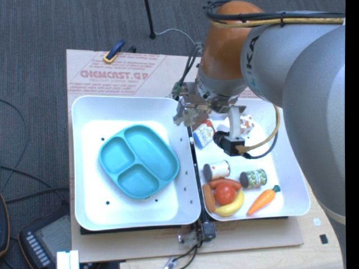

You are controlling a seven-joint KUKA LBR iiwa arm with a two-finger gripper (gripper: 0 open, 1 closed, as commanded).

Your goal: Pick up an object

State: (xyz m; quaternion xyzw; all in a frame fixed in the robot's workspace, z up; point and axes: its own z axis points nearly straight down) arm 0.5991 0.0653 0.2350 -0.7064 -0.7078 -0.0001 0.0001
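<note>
Carrot [261, 200], tapered and smooth, lies beside a round tomato [225, 193] and curved banana [229, 205]; whether the metal gripper [193, 115] is clenched, I cannot tell.

Grey arm [303, 66] reaches in from right; end effector [193, 116] points downward.

Dark grey carpet [39, 32] is spreading around the bench [118, 74]. Black cables [17, 144] are trailing left of the bench, and a thin pole [147, 10] is rising behind it.
</note>
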